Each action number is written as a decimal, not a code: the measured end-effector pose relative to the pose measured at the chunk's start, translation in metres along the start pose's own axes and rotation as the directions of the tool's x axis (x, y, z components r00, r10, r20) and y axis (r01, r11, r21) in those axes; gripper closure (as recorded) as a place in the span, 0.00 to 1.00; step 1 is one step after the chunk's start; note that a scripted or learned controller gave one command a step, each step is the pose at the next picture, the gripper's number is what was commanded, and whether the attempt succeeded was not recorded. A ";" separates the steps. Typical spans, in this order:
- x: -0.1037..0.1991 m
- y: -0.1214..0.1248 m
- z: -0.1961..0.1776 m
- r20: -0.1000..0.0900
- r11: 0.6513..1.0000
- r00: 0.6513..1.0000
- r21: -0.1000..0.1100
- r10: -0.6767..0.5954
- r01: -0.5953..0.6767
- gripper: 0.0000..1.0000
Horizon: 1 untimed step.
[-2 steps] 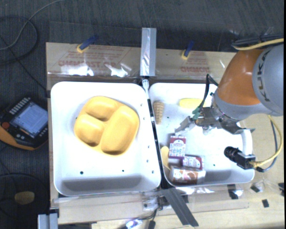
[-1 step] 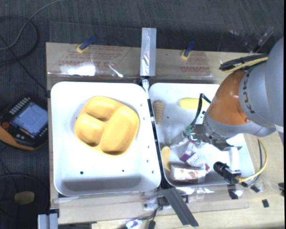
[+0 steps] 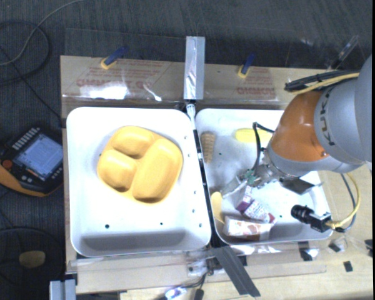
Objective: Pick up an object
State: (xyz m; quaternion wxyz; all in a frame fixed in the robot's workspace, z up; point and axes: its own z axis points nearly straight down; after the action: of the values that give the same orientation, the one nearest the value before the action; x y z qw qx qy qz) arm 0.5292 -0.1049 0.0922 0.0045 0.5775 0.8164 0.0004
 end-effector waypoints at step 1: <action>0.031 0.021 -0.092 -0.008 0.976 0.976 0.002 -0.218 0.218 0.00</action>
State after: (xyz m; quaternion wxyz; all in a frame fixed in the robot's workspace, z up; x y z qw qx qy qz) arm 0.5377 -0.0682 0.1838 0.0005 0.4843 0.8749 0.0008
